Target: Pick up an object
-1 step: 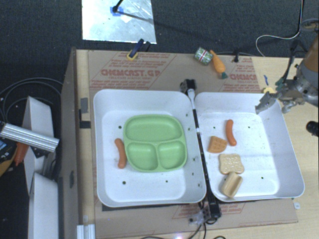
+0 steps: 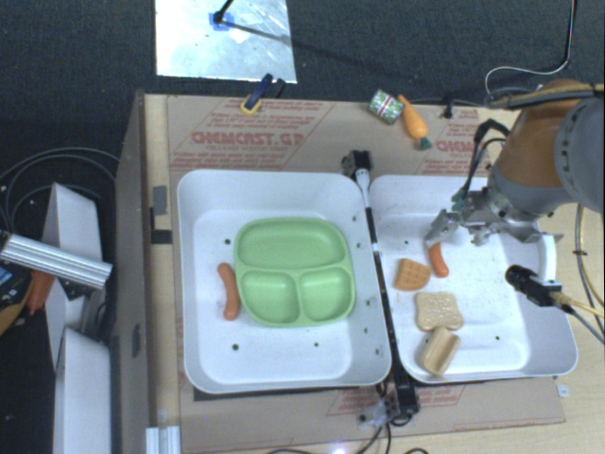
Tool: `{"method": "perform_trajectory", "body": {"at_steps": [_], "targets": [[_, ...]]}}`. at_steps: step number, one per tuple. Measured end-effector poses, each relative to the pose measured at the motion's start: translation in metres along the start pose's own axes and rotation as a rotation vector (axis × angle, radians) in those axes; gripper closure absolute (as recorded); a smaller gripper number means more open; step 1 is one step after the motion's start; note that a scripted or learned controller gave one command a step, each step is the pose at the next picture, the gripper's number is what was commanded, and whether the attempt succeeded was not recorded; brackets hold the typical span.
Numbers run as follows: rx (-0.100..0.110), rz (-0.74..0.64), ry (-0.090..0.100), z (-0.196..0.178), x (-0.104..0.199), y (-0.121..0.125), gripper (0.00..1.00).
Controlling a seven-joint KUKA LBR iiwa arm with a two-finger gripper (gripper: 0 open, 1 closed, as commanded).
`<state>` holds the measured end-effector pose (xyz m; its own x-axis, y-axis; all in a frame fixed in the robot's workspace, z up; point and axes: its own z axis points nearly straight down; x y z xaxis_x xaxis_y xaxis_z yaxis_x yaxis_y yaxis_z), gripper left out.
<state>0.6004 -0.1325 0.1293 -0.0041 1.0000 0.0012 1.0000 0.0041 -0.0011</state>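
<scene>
Dark carpet-like floor [image 2: 76, 55] surrounds the bench on the far and left sides. A shiny square metal sheet [image 2: 225, 26] lies on it, with a thin rod crossing its far corner. The bench top is a brown board [image 2: 274, 132] printed with red lettering; a blue-and-yellow clamp [image 2: 260, 94] grips its far edge. At the left stand white boxes [image 2: 71, 216], a ribbed aluminium bar [image 2: 57, 258] and loops of black cable [image 2: 52, 173]. Another black cable [image 2: 572, 17] runs up at the far right. Light is even, with glare on the sheet
</scene>
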Motion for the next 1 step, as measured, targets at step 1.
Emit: {"method": "perform_trajectory", "body": {"at_steps": [1], "targets": [[-0.001, 0.0, -0.001, 0.0454, 0.0057, 0.0012, 0.0]]}}
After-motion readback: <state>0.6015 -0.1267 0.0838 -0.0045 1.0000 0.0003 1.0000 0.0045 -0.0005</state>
